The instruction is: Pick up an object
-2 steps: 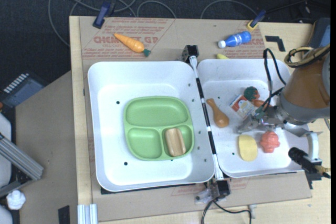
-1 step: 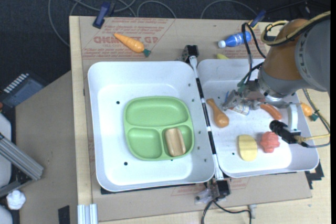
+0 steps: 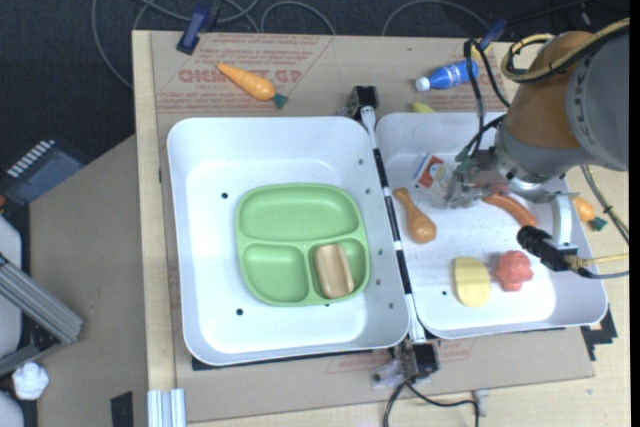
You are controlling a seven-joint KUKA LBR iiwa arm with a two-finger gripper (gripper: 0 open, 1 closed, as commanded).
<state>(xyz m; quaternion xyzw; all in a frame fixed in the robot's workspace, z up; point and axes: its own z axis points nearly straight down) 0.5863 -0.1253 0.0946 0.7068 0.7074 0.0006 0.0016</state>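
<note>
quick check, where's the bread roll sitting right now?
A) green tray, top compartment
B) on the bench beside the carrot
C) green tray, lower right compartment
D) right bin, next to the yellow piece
C: the bread roll lies in the lower right compartment of the green tray, which sits in the left bin.
</note>
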